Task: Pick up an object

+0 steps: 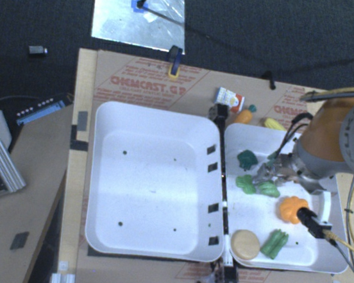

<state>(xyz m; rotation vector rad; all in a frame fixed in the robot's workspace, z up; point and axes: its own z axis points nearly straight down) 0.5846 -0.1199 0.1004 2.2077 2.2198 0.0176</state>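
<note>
**Operator:** Objects for picking: where do they lie?

**Manual:** You will find them all in the right bin [327, 251]. A dark green toy [247, 158] sits near the bin's upper left. A light green leafy piece [256, 186] lies just below it, directly under the gripper [267, 173]. An orange toy [291, 209] rests to the right of that piece, touching a black part of the arm's tooling. A green ridged toy [275, 243] lies near the front wall, with a tan round disc [245, 244] just beside it on the left.

**Operator:** What is the state of the pincer?

**Manual:** You cannot tell from this view. The gripper hangs low over the light green leafy piece, and the grey arm [352, 138] with its orange band covers the bin's upper right area.

**Operator:** What else surrounds the work area?

**Manual:** The left bin [111, 122] stands alongside, joined by a black divider strip [221, 176]. Behind the bins, on the cardboard sheet [146, 78], you see a white and red item [228, 98], a small orange piece [244, 116] and a yellow piece [273, 124]. A yellow and blue clamp [174, 63] grips the sheet's rear edge.
</note>
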